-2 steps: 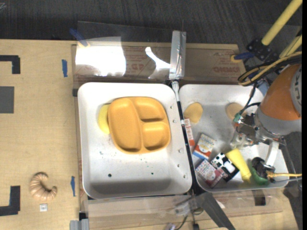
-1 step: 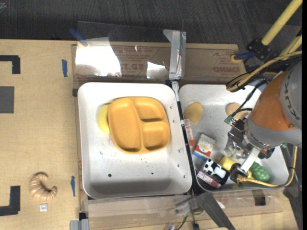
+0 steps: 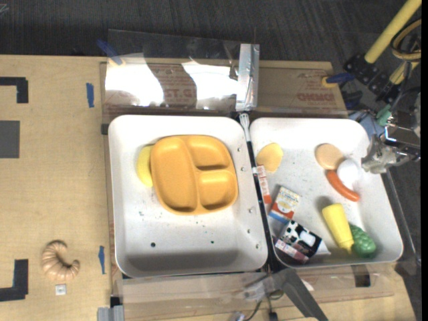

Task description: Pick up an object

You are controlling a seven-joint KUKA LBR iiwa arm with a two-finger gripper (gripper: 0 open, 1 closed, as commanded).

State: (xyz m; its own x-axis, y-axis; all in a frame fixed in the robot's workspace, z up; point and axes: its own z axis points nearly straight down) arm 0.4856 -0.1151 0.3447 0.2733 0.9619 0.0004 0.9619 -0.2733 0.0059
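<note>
The right bin point(image 3: 381, 199) holds several small items: a tan bun point(image 3: 327, 155), a white egg point(image 3: 348, 172), an orange sausage point(image 3: 342, 187), a yellow corn cob point(image 3: 337, 225) with a green piece point(image 3: 364, 243) beside it, a small carton point(image 3: 286, 202), a black-and-white box point(image 3: 301, 238), a yellow disc point(image 3: 269, 156) and a thin tube point(image 3: 262, 182). My gripper point(image 3: 382, 158) hangs over the right bin's right rim, just right of the egg and bun, with nothing visibly in it.
The left bin point(image 3: 134, 233) holds an orange divided tray point(image 3: 194, 172) lying over a yellow item point(image 3: 143, 164). A toy croissant point(image 3: 60, 260) lies on the bench at the lower left. A clear plastic sheet point(image 3: 174, 79) stands behind the bins.
</note>
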